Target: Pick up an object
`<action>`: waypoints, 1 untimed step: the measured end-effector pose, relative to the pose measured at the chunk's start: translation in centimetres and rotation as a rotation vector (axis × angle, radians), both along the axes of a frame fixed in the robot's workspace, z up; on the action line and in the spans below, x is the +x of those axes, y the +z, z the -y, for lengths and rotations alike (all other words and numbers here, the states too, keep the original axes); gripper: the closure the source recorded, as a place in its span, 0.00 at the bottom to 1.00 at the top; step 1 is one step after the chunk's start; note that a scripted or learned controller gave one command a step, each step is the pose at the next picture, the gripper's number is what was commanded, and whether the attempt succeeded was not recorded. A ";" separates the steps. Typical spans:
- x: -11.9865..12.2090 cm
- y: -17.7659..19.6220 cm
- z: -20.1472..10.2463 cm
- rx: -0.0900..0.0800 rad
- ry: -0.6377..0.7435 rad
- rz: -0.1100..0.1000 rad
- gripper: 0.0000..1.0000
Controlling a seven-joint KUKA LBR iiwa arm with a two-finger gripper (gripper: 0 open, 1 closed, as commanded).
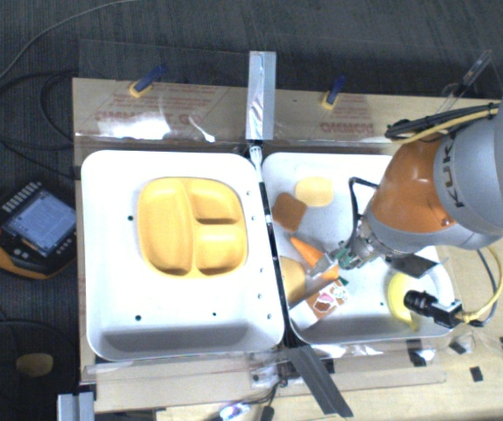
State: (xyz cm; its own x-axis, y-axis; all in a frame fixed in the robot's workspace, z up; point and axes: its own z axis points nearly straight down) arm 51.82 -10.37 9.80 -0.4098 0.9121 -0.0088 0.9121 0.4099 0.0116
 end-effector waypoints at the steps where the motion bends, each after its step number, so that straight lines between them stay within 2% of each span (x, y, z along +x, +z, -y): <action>1: 1.4 4.5 0.9 0.003 -0.133 -0.020 1.00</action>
State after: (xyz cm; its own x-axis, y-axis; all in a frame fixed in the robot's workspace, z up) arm 53.21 -11.27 14.32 -0.2851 0.9585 0.0010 0.9585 0.2851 -0.0056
